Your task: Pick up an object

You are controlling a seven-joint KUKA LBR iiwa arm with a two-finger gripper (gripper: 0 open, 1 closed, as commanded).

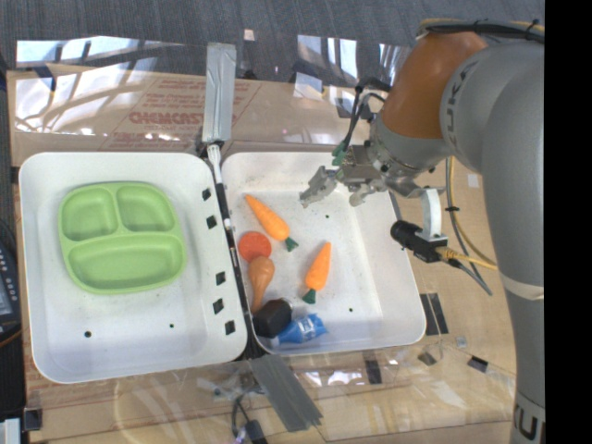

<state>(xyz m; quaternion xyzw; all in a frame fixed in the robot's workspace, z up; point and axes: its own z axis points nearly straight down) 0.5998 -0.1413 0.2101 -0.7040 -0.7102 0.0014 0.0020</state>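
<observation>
Orange toy carrot (pixel 268 219) lies slantwise in the right bin (pixel 388 294), just below-left of the gripper (pixel 335 185), whose fingers look spread and empty; best to descend straddling its narrow width, then close.

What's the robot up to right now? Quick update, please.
Hand open, holding nothing, above right bin. Nearest carrot untouched. Nothing in the way.

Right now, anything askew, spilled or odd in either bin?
Nothing spilled or damaged. The green three-compartment plastic plate sits flat in the left white bin. Toy carrots and other pieces lie loose in the right white bin.
</observation>
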